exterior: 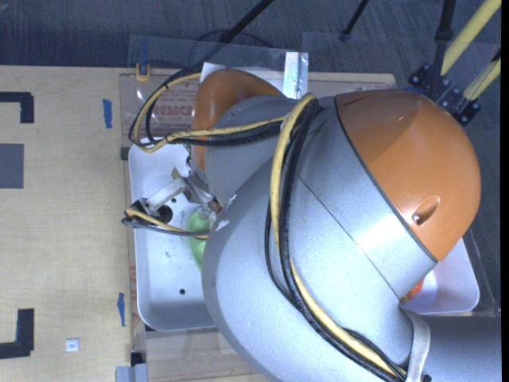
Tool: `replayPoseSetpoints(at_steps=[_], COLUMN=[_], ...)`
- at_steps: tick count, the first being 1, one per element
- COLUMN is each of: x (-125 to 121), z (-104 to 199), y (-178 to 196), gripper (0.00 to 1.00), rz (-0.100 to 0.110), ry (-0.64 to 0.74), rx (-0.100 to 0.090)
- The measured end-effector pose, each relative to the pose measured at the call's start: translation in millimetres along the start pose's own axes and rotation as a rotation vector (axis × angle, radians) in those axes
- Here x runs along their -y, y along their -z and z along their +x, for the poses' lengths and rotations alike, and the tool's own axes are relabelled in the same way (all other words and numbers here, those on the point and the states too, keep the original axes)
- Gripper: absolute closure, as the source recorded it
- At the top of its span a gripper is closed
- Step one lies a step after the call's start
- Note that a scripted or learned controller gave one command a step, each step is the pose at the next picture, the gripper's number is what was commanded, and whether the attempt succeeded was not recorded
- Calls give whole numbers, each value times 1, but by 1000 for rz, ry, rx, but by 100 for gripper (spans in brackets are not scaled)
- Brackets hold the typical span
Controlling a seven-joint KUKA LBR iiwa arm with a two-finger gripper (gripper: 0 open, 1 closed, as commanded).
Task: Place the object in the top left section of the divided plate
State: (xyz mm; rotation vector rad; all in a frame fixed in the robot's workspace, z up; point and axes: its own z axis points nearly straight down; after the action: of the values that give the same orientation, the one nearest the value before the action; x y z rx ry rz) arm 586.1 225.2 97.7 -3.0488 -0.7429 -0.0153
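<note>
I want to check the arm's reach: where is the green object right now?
The green object lies in the left white bin, near its middle, just under the arm and beside the yellow and black cables.

Arm (334,237): speckled grey matt casing, glossy orange cap. Bin (159,293): smooth white plastic. Bench (64,237): pale wood.

I am looking into a robotics lab. A big grey and orange industrial arm (350,229) with yellow and black cables (280,213) reaches over white bins (163,293) on a pale wooden counter (64,229) marked with blue tape (107,114) and black squares. Tripod legs (445,46) stand on dark carpet (79,14) behind.
</note>
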Motion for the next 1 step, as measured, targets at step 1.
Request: replayPoseSetpoints(at_steps=[1], x=[-1], z=[1], y=[3], gripper=[0], rz=[-1], ry=[-1], rx=[-2])
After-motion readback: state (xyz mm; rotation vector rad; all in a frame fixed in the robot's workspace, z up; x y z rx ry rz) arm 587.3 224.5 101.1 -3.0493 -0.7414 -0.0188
